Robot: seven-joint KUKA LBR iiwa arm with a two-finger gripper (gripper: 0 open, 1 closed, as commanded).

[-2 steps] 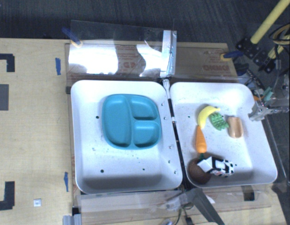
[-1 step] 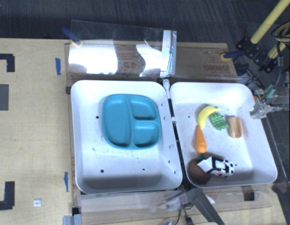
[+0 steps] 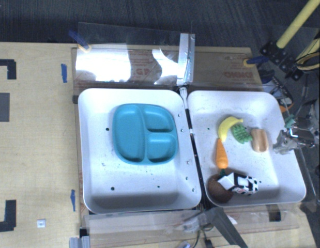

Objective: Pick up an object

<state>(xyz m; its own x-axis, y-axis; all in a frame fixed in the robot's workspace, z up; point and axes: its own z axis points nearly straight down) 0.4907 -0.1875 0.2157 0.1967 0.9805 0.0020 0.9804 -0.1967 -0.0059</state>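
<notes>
We judge the task as not yet started in any visible way — every object we can see lies loose in the right bin (image 3: 201, 138), and nothing is lifted. The claw (image 3: 291, 141) sits at the bin's right rim, just outside the cluster of things, and whether it is wide or narrow we cannot tell; the metal parts there are too small and tangled with cables to read. Nothing sits between its tips as far as we can see.

The candidates are close together in the right bin. A banana (image 3: 228, 126) lies near the middle, with a green toy (image 3: 241, 134) touching its right end and a tan bread-like piece (image 3: 259, 140) just beside that, nearest the claw. A carrot (image 3: 221, 154) points down below the banana. Towards the front wall rest a brown round thing (image 3: 218, 187) and a black-and-white toy (image 3: 244, 184), touching each other. What is left, then, is the whole job: reach in, close on one thing, lift.

The left bin (image 3: 92, 149) carries a blue divided plate (image 3: 145, 133) and nothing else we can make out. Both bins rest on a pale wooden table (image 3: 30, 138) marked with black and blue tape; a clear plastic sheet (image 3: 128, 58) stands behind the left bin. Beyond lies dark carpet (image 3: 149, 9) — and a yellow pole (image 3: 302, 17) slants at the upper right.
</notes>
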